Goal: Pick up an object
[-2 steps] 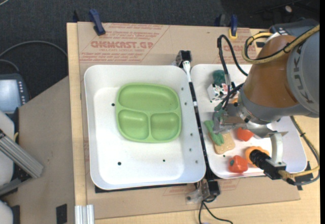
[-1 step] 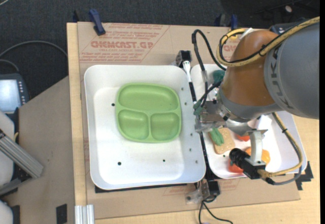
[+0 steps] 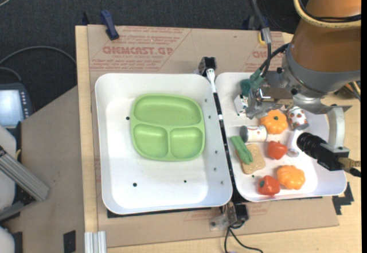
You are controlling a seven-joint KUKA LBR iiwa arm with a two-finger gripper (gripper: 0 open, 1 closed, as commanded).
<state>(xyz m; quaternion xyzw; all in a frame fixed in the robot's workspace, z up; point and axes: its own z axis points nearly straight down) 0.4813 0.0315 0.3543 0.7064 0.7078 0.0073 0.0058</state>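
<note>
A divided plate (image 3: 168,127) lies in the left bin (image 3: 114,177); toys (image 3: 274,123) fill the right bin (image 3: 321,189).

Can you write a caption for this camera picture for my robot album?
Robot arm reaches over the right bin of toy food; a green divided plate sits in the left bin.

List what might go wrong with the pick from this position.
The right bin is crowded: the upper orange pumpkin, the red pepper and the white cylinder lie close together, so the pincer may knock neighbours or catch two. The wrist hides part of the bin from the camera.
</note>
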